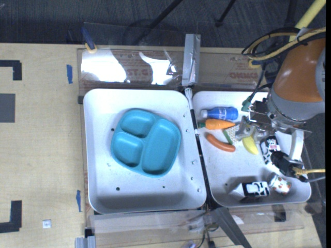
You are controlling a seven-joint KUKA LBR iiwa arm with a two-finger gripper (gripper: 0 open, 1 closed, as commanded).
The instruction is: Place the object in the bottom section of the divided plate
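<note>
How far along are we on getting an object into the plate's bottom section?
Nothing is placed yet: the blue divided plate in the left bin has all its sections bare. In hand: the gripper is down in the right bin, among the carrot, hot dog, bottle and banana; I can't tell if it grips anything. Left: grasp, carry across, release.

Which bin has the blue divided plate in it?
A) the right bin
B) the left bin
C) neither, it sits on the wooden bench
B: the blue divided plate lies in the left bin, while the right bin holds the small toys, such as the carrot and the bottle.
</note>
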